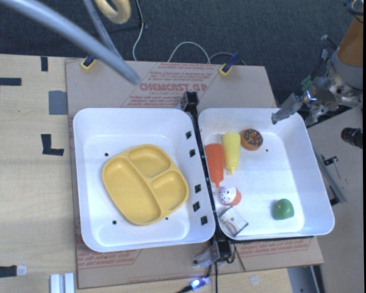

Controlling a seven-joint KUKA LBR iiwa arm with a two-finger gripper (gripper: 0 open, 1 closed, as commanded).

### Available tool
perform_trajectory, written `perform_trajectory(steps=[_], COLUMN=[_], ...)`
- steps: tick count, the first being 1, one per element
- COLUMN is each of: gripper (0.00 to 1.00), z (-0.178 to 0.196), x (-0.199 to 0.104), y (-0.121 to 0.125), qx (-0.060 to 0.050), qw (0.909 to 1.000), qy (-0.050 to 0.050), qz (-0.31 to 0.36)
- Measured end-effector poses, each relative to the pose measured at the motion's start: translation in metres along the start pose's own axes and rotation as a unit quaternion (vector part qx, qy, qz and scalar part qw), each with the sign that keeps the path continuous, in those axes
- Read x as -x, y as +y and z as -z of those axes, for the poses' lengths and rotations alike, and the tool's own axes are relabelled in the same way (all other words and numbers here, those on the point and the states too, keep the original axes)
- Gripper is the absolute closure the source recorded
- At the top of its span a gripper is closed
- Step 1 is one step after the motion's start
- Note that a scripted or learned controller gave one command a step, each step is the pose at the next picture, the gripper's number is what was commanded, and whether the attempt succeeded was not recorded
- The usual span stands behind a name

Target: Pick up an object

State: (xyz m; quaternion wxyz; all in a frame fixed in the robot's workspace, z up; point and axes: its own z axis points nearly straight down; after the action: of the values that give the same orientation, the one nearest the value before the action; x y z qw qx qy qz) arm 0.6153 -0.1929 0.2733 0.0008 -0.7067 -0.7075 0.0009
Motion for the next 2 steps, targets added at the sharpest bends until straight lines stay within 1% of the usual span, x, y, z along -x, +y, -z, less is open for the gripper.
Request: perform_trajectory(steps=[1,2], gripper=[0.0,0.0], z=[-0.046,-0.101], x=[-0.006,0.0], y=[-0.002,0.005], qx=[-0.002,-0.003], qw=[1.0,1.0], qy=[0.0,0.0], qz=[0.0,0.0])
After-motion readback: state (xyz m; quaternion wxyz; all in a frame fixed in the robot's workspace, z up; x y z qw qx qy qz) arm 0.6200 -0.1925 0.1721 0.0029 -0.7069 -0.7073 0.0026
